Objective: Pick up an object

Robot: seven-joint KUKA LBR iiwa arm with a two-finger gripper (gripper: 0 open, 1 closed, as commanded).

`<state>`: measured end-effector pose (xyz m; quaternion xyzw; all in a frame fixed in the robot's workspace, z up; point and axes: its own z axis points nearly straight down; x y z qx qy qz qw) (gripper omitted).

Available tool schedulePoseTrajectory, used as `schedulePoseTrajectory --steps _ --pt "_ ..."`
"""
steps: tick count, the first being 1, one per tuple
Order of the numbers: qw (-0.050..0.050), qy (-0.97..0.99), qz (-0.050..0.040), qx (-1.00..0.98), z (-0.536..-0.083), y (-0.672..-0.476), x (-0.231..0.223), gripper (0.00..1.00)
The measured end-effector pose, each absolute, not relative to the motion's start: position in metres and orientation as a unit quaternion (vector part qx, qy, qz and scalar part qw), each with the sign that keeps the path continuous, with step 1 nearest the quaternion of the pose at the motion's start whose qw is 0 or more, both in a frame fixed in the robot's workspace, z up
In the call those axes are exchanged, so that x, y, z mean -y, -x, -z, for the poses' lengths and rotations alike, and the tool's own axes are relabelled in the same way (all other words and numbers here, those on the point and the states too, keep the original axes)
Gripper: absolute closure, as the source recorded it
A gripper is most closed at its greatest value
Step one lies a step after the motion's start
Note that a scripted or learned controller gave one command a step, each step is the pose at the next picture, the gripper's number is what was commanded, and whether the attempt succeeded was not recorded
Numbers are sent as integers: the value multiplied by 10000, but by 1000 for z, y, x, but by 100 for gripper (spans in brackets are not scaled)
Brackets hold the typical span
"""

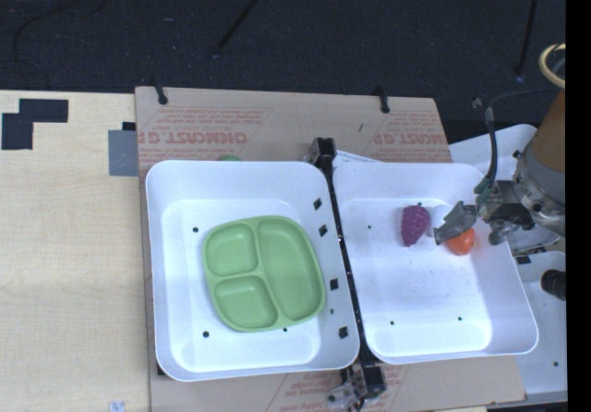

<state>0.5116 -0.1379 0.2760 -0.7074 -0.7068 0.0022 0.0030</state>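
Observation:
A small orange-red object (461,242) lies in the right bin (434,327) near its right wall. A purple, grape-like object (415,224) sits just to its left. My gripper (478,228) hangs low over the bin's right side, and its fingers look spread apart. The left fingertip (452,222) is right above the orange-red object, which is beside that finger, not between the two. Nothing is held.
The left bin (175,216) holds a green divided plate (263,272). A black divider (337,253) separates the two bins. Cardboard lies under both bins, and the wooden bench top extends to the left.

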Motion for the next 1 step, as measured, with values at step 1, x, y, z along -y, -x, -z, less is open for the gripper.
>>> schedulePoseTrajectory --steps 1 --pt "4 7071 -4 7071 -279 -513 138 0"
